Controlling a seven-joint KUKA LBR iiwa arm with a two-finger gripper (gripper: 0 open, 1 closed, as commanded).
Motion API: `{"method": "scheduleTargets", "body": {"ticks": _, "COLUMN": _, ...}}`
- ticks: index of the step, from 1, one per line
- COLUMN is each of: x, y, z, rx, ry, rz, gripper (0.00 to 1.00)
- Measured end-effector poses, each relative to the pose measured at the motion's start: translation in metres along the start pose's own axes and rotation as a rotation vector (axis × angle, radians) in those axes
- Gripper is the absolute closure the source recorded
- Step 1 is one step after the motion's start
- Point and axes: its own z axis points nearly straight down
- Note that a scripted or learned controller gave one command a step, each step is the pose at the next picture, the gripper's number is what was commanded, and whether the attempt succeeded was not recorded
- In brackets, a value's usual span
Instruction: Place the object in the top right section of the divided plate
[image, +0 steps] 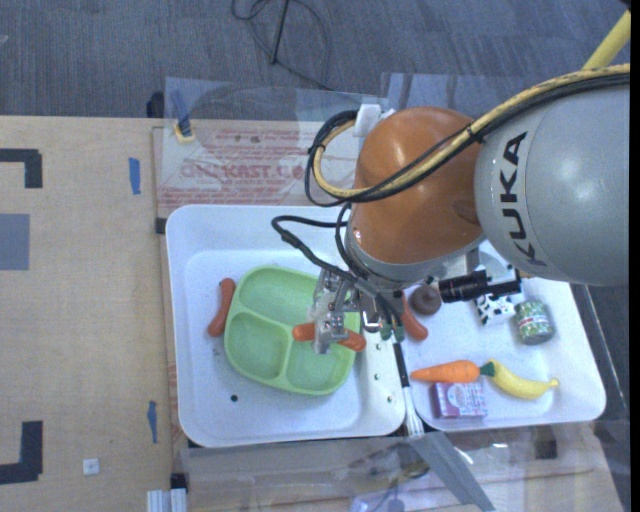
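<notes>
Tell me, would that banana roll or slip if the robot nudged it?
The banana is curved and lies flat, so it would probably pivot or slide rather than roll. Its glossy, plastic-looking skin suggests it is light, stiff and perhaps slippery on the smooth white bin.

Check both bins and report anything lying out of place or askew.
One orange-red sausage-shaped toy lies on the left bin's white floor, just off the light green divided plate's left rim. A similar orange piece sits askew at the plate's right rim, under the tool.
</notes>
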Motion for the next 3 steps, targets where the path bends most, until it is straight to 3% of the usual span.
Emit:
{"method": "scheduleTargets", "body": {"ticks": 1, "x": 0.000, "y": 0.000, "z": 0.000, "rx": 0.000, "ry": 0.000, "rz": 0.000, "gripper": 0.00}}
{"method": "scheduleTargets", "body": {"ticks": 2, "x": -0.033, "y": -0.122, "z": -0.096, "rx": 0.001, "ry": -0.006, "rz": 0.056, "gripper": 0.00}}
{"method": "scheduleTargets", "body": {"ticks": 3, "x": -0.024, "y": -0.180, "z": -0.148, "rx": 0.002, "ry": -0.008, "rz": -0.126, "gripper": 0.00}}
